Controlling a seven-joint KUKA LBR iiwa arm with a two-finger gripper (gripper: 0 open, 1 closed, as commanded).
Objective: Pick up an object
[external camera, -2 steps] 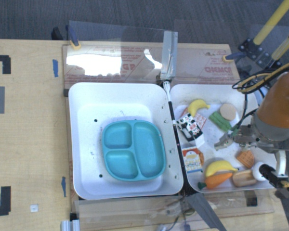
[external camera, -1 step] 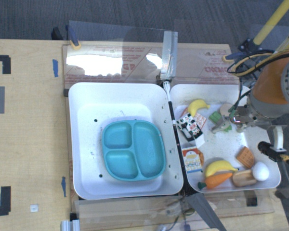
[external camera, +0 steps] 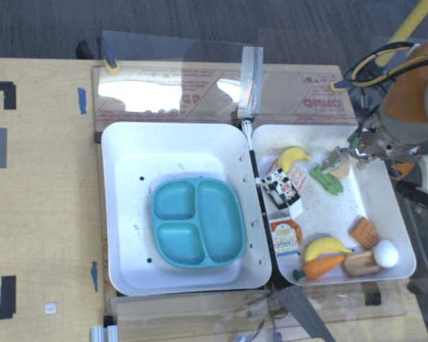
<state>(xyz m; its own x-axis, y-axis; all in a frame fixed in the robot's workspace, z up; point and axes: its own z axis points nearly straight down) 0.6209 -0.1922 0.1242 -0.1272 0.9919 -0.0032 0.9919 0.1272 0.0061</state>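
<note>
At the near rim of the right-hand shallow white bin (external camera: 403,223) lie a small orange carrot (external camera: 321,266), a yellow banana (external camera: 327,247), a tan bread roll (external camera: 362,263), a white egg (external camera: 386,254) and a brown waffle piece (external camera: 364,232). The left-hand white bin (external camera: 121,162) holds just a turquoise three-compartment plate (external camera: 197,221). Farther back, the gripper (external camera: 340,161) hangs low over a green leafy toy (external camera: 327,179), probably its target; whether it grasps anything I cannot tell.
</note>
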